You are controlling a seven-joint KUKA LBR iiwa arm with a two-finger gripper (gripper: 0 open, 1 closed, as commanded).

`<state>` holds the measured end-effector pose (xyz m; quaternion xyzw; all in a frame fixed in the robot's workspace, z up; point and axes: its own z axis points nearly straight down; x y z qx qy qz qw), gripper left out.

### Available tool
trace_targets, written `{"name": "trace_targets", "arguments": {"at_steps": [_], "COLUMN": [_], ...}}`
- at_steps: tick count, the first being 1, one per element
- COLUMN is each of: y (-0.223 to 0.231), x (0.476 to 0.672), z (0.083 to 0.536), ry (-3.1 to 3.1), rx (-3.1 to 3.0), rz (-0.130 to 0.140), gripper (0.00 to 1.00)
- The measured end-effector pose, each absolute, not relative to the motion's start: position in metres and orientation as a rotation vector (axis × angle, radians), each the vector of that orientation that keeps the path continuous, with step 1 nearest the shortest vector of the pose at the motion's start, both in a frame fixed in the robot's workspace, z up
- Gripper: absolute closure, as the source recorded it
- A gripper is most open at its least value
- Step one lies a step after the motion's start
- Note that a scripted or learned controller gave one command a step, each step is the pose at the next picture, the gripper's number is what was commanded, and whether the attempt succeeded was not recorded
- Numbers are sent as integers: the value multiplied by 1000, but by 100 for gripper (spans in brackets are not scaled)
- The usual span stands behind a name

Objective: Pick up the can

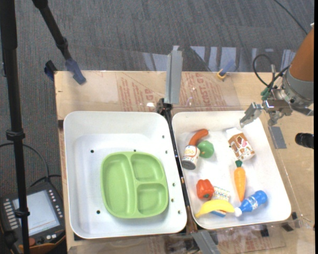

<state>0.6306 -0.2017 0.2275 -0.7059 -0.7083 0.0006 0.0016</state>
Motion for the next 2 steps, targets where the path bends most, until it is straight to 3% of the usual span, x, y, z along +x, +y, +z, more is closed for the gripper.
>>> {"name": "trace_targets", "arguments": {"at_steps": [1, 2], "y": [-210, -210], "x": [600, 600], "z": [97, 97], "ry": [-2386, -2386], "rx": [-2040, -2040], "rz": [-3, -3], "gripper": [0, 0]}}
